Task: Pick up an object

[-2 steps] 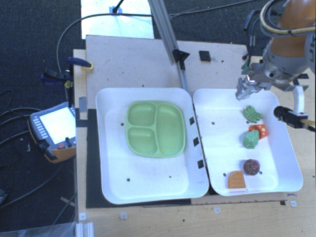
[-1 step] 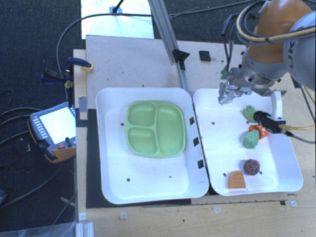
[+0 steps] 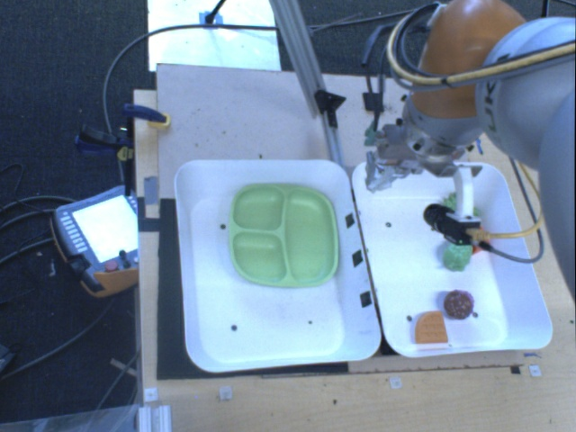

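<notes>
The hand [image 3: 382, 171] hangs over the right bin's [image 3: 396, 268] upper-left corner — closing here would likely catch nothing. Whether it is apart or together I cannot tell. The pickable things lie well apart from it, lower right: a knobbly green lump [image 3: 457, 258], a dark ball [image 3: 458, 304], a flat orange wedge [image 3: 430, 328] — small, apt to slip.

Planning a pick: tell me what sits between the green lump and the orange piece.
In the camera view, a dark round thing lies between the green lump and the orange piece.
</notes>
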You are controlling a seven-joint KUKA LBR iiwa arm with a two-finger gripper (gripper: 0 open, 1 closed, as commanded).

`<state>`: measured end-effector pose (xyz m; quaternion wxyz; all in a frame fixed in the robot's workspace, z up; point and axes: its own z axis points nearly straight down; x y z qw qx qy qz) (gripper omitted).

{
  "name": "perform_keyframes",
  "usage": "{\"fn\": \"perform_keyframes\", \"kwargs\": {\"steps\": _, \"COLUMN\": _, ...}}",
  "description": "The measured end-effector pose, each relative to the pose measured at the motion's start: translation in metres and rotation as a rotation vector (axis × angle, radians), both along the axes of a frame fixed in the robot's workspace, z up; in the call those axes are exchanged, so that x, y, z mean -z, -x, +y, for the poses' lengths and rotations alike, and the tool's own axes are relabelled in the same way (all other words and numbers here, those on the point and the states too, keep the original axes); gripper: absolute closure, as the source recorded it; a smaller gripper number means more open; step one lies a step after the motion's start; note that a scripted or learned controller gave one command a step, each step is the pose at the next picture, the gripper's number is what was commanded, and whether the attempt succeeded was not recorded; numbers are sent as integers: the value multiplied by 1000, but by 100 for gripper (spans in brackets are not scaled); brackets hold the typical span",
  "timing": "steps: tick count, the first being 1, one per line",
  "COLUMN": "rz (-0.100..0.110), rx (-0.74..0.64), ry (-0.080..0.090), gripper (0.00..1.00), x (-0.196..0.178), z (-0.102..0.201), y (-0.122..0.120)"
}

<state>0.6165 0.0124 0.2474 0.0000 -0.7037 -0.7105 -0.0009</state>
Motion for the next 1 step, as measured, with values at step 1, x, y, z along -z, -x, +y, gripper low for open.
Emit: {"fn": "perform_keyframes", "kwargs": {"steps": 1, "rz": 1, "rx": -1, "ry": -1, "gripper": 100, "x": -5, "z": 50, "y": 13}}
